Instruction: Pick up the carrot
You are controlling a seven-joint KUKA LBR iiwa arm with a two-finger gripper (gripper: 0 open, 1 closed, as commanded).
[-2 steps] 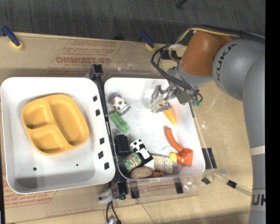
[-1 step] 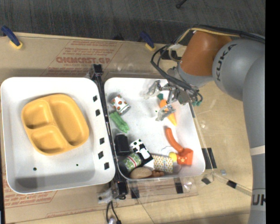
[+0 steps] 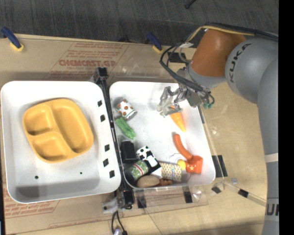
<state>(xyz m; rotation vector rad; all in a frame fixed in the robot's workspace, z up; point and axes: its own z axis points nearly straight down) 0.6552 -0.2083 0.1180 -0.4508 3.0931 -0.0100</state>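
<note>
- Hovering in the right bin (image 3: 137, 89), the gripper (image 3: 170, 102) sits at the thick end of the carrot (image 3: 178, 119); whether it is clenched or released cannot be told.
- The carrot lies near the bin's right wall, tip pointing down-view.
- Risk: the tapered carrot may squirt free if pinched off-centre.
- Risk: the nearby wall may block a finger.
- The orange sausage-like toy (image 3: 183, 147) just below could be mistaken for it.

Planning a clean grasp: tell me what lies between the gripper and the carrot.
Nothing. In the camera view the gripper sits right at the carrot's upper end, on bare bin floor.
</note>
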